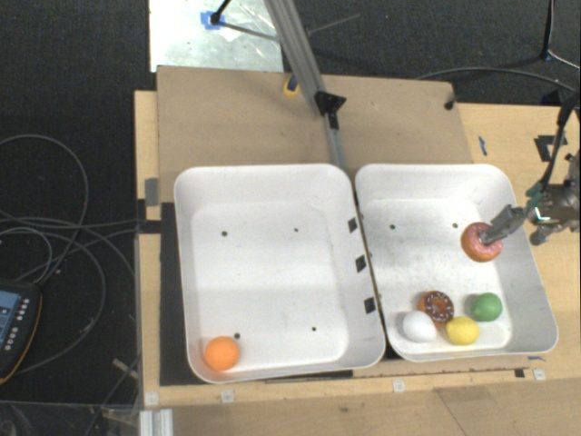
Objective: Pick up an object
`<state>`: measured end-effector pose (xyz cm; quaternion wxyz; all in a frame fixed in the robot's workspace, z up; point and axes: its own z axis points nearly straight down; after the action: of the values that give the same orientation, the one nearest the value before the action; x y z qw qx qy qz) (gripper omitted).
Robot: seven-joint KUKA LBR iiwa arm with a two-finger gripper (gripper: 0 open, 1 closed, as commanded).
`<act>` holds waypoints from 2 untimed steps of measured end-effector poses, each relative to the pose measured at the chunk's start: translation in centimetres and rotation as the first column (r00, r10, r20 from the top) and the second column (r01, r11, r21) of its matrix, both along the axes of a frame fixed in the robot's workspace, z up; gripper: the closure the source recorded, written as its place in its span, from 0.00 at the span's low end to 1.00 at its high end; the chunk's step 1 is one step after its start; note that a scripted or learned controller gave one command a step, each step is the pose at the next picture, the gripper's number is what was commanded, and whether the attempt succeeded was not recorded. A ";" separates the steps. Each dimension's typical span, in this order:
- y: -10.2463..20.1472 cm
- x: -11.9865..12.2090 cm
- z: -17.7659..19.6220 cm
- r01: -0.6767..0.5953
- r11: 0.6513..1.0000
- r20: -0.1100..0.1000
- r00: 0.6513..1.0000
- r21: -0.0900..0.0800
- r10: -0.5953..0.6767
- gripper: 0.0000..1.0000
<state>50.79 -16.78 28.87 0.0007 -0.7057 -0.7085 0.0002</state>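
My gripper (pixel 519 232) hangs over the right rim of the right bin (pixel 427 189), fingers spread open. The left finger (pixel 501 223) slants down and its tip touches the top of a pink frosted donut (pixel 477 244) lying by the bin's right wall. The other finger (pixel 543 233) stands outside the rim, so the donut is not between the two. Along the front of the right bin lie a chocolate donut (pixel 438 306), a green ball (pixel 487 306), a yellow lemon (pixel 462 331) and a white egg (pixel 418 326). An orange (pixel 221 353) rests in the left bin's front left corner.
The left bin (pixel 263 243) adjoins the right one along a shared middle rim with black clips (pixel 360 263). A grey pole (pixel 304 57) slants across the back of the bench. Cables trail on the floor at left.
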 end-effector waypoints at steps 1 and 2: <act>0.0 0.1 0.2 0.000 1.000 0.003 1.000 -0.001 0.000 0.00; 0.0 -0.7 -4.4 0.003 1.000 0.000 1.000 0.000 -0.003 0.00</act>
<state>50.10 -16.74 24.49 0.0005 -0.7068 -0.7074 0.0003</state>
